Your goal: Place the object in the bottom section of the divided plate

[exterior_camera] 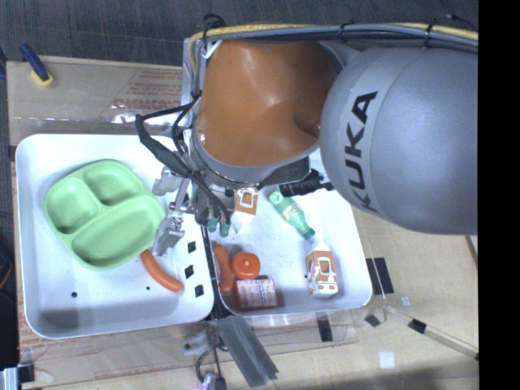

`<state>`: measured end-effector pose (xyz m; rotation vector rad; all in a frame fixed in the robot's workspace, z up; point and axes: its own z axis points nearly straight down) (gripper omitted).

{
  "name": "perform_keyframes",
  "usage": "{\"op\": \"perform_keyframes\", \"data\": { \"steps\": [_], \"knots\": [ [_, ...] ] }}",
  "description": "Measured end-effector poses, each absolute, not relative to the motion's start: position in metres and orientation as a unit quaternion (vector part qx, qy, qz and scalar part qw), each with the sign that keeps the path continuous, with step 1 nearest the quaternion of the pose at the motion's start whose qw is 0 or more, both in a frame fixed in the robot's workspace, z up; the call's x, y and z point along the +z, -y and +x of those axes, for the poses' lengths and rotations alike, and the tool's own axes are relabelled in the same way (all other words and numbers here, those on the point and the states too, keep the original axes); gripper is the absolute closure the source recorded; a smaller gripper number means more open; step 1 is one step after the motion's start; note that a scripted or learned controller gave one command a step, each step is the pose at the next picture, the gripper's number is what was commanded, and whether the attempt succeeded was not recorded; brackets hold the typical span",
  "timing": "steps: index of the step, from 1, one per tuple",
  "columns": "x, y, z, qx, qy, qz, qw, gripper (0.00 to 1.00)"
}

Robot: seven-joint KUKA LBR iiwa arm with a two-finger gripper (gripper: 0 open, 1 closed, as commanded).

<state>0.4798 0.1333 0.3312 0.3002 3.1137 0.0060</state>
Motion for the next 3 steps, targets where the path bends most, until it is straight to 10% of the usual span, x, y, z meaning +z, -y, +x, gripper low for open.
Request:
{"op": "perform_keyframes", "data": {
  "steps": [1,2,3],
  "knots": [
    [0.342,-0.134,0.481,0.0026,-0.996,0.093,0.009,1.00],
    [0.342,-0.135,0.481,0.0026,-0.996,0.093,0.009,0.00],
    [0.353,-0.136,0.482,0.0030,-0.996,0.090,0.011,1.00]
  ]
}}
